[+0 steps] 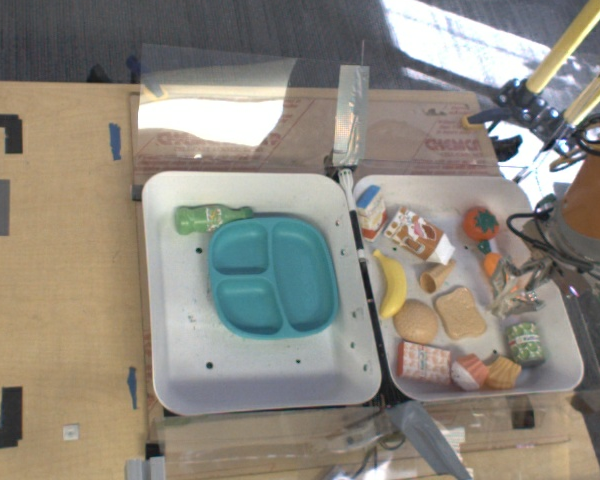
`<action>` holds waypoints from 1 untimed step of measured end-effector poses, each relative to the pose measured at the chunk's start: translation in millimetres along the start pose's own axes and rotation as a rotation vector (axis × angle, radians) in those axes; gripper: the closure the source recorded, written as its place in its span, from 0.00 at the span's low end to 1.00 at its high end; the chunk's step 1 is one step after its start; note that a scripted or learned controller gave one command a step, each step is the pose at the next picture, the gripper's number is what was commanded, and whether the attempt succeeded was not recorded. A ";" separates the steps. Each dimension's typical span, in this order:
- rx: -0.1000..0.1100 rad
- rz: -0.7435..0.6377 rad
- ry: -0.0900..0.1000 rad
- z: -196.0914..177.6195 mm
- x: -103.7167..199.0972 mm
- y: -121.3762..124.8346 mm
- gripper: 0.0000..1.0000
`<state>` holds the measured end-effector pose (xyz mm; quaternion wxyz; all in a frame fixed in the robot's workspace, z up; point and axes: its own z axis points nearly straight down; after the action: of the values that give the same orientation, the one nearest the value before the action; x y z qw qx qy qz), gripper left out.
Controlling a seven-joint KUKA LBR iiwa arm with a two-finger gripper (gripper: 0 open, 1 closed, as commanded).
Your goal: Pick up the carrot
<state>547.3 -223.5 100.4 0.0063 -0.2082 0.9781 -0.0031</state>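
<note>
Starting in the left white bin (pixel 170 368), a green plastic bottle (pixel 210 217) lies just beside a teal divided plate (pixel 274 274). Over the divider into the right white bin (pixel 570 363), crowded with toy food: a yellow banana (pixel 391 284), a slice of toast (pixel 461 313), a red tomato (pixel 479 223). There's the small orange carrot (pixel 492 263), lying on the bin floor just below the tomato, ungrasped. At the far right the metal two-finger gripper (pixel 520 290) hangs near it, grip impossible to judge. The pick looks not yet made.
</note>
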 end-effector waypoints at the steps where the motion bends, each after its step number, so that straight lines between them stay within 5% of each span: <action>1: 0.009 -0.043 -0.009 -142.0 -4.5 24.4 1.00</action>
<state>539.6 -198.9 242.1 0.0115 -0.2291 0.9733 -0.0066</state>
